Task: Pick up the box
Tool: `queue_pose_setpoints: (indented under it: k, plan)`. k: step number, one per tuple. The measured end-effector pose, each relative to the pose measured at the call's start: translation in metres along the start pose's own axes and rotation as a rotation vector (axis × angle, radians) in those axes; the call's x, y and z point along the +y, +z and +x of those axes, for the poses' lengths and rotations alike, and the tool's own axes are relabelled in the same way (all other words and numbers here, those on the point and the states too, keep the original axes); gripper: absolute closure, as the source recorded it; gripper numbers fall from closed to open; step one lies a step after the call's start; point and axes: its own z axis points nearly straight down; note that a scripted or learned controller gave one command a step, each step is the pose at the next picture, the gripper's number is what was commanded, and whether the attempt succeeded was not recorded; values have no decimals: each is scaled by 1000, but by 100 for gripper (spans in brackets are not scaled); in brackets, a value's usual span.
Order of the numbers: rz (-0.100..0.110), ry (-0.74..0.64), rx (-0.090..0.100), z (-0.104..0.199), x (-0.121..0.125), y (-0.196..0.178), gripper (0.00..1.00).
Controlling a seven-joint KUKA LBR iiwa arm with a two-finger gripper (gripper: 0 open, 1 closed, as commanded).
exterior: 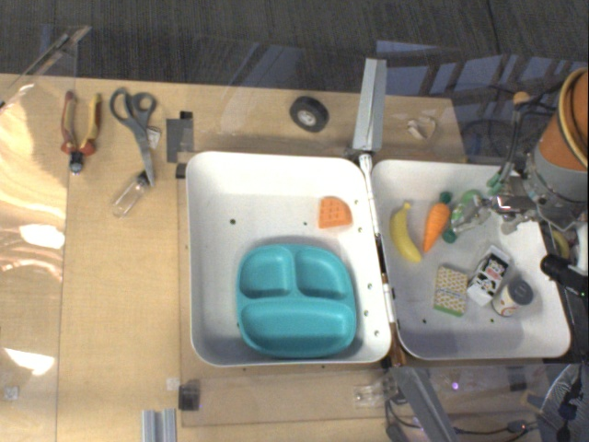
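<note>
The gripper hangs over the upper middle of the right bin, reaching in from the right below the arm's orange band; whether it is spread or pressed together cannot be told from this slant, and nothing is seen between its tips. Just beside it to the left lies one carrot, orange with a green top, and left of that one banana, the two close together but apart. Below the gripper, near the bin's middle, lies the box, one small white carton with dark printing, tilted. It touches or nearly touches one small round container with a grey lid at its right. Left of the box rests one flat patterned packet.

The left bin holds two things: one teal divided tray with three compartments at lower centre, and one orange waffle-shaped piece near the upper right corner, well apart from the tray.

On the bench beyond the bins lie one pair of scissors, one pair of red-handled pliers and one roll of black tape.
</note>
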Motion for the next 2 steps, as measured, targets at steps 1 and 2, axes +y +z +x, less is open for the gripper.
queue_pose_setpoints:
  k: [1,2]
  plan:
    - [-3,-44,0,11,-42,93,0]
    - [-11,-46,-2,12,-39,81,100]
